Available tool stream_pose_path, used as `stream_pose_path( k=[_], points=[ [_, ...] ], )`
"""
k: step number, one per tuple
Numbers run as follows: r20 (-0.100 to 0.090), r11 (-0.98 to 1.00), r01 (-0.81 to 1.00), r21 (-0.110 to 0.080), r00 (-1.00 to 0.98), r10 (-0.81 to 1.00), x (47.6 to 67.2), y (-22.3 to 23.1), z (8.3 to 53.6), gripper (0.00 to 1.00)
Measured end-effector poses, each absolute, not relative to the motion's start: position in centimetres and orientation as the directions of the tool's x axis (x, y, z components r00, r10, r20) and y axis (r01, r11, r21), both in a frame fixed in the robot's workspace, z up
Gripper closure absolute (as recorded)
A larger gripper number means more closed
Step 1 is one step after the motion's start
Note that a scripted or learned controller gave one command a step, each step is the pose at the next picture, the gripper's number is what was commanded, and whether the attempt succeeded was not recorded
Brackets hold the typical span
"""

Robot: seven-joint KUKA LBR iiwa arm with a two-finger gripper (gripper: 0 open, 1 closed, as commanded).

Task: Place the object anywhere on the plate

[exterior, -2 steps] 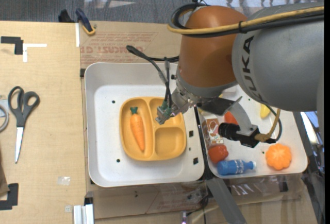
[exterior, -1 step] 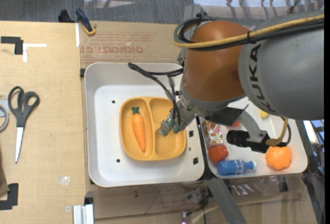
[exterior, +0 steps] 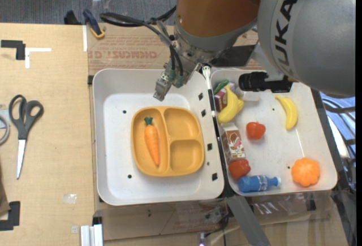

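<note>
Two white bins sit side by side. The left bin point(exterior: 107, 143) holds a yellow divided plate point(exterior: 168, 141); a toy carrot point(exterior: 151, 141) lies lengthwise in the plate's long left compartment, leaf end toward the far side, while the two smaller right compartments are bare. The right bin point(exterior: 325, 143) contains two bananas point(exterior: 288, 111), a tomato point(exterior: 255, 130), a small printed carton point(exterior: 233, 145), a red piece point(exterior: 239, 168), a blue bottle point(exterior: 257, 183) and an orange fruit point(exterior: 305, 172). White floor surrounds the plate on every side, widest at the left bin's far edge. The gripper point(exterior: 164, 85) hangs over that far strip, near the plate's far rim; the carrot lies apart from it on the plate, and whether the gripper is spread or closed cannot be told. Scissors point(exterior: 22, 126) rest on the bench at left.
</note>
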State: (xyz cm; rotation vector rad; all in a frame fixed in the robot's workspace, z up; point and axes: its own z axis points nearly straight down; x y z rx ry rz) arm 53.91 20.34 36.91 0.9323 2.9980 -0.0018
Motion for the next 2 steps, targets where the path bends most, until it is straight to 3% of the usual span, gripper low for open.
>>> stream_pose_path(
  k=[1, 2],
  points=[
    [0.001, 0.904, 0.427, -0.002, -0.904, 0.427, 53.5, 22.8, 24.1, 1.00],
    [0.000, 0.953, 0.302, -0.001, -0.953, 0.302, 47.8, 20.9, 29.0, 1.00]
  ],
)
